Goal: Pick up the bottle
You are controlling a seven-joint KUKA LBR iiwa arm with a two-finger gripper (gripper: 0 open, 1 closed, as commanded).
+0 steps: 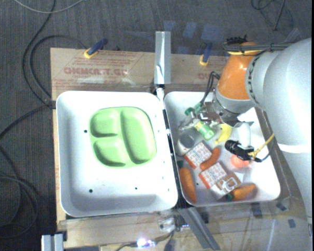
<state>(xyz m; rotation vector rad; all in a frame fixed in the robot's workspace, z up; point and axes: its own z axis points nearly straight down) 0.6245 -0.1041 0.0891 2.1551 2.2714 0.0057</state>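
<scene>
**One bottle, just off the pincer tip**

Left of the pincer: white bin [68, 140] with a green tray [123, 136], well apart. At the pincer [199, 120]: bottle [190, 135] lies just below-left, touching or nearly so, long axis slanting up toward the wrist, green cap end nearest. Grip state: cannot tell. Right and below: carrots [186, 183], cartons, clutter crowding the bottle.

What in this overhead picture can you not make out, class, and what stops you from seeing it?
- Gripper: in the camera view the wrist covers its fingers, so their state is hidden.
- Bottle: blurred and partly under the gripper; whether it is gripped is unclear.
- Right bin: its far corner lies under the arm.
- Cartons: print too small to read.
</scene>
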